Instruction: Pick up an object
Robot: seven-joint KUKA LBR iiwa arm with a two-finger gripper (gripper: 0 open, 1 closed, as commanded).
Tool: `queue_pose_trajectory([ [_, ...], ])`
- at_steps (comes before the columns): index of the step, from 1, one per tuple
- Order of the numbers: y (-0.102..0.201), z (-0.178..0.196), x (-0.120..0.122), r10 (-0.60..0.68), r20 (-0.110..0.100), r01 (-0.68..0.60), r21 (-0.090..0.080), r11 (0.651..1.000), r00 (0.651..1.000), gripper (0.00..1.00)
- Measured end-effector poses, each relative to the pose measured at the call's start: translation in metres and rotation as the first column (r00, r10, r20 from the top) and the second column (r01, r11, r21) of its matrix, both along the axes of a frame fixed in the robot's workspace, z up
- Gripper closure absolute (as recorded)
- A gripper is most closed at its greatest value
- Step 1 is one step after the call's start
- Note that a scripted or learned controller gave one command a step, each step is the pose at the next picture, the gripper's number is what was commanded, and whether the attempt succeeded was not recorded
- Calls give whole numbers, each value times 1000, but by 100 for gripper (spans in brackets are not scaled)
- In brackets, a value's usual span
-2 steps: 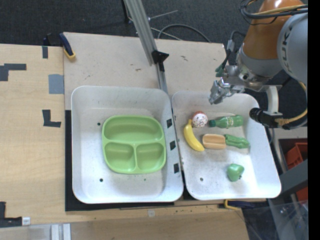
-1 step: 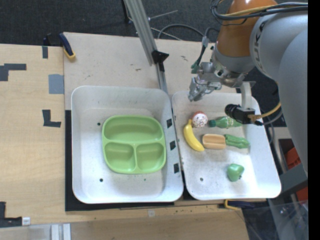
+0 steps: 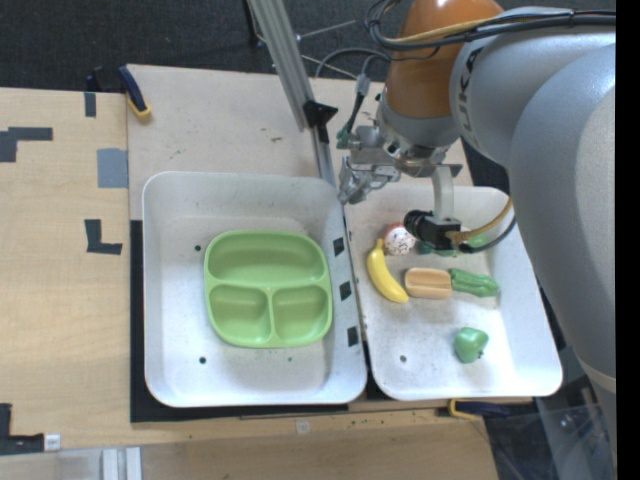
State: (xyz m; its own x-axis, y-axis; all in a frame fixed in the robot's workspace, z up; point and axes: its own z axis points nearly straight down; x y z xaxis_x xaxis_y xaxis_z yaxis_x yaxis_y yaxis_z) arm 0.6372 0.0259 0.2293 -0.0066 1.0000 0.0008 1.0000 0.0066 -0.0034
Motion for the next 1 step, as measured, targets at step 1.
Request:
queue_pose_trajectory([
  [1,51,7,20,0,4,0,1,1000,1000,100],
])
